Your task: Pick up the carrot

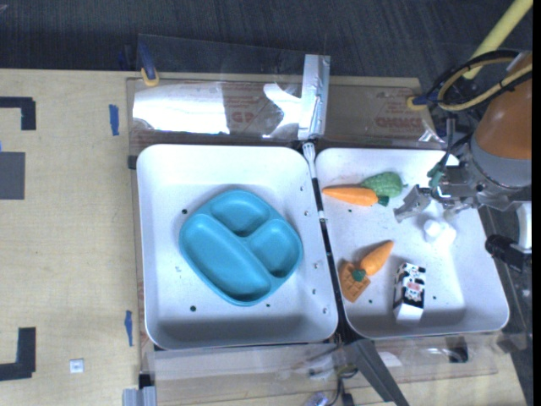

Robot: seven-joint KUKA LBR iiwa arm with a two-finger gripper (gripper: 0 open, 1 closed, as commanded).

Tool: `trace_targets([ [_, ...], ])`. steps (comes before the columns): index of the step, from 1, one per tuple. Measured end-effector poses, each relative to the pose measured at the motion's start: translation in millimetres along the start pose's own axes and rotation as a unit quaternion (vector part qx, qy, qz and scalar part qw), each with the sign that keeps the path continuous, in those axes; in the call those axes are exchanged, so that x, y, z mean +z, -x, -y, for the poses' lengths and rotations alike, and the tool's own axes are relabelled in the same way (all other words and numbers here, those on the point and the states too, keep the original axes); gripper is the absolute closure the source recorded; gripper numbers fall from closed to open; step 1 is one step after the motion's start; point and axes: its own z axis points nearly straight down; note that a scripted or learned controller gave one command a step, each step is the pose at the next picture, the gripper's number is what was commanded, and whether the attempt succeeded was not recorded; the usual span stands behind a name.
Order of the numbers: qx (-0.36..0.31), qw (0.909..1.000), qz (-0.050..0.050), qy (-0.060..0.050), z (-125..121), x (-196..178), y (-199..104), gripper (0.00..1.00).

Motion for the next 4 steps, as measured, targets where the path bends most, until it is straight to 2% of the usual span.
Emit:
trace_targets([
  [1, -0.001, 1.0000, 0.000, 0.004, 38.2, 110.6, -32.8, 0.00],
  [2, 0.000, 1.0000, 0.002, 0.007, 36.7, 99.6, -31.7, 1.00],
  [3, 0.000, 1.0000, 0.001, 0.007, 36.9, 99.9, -31.7, 0.00],
  [4, 0.001, 1.0000, 0.002, 0.008, 36.3, 90.1, -31.5, 1.00],
])
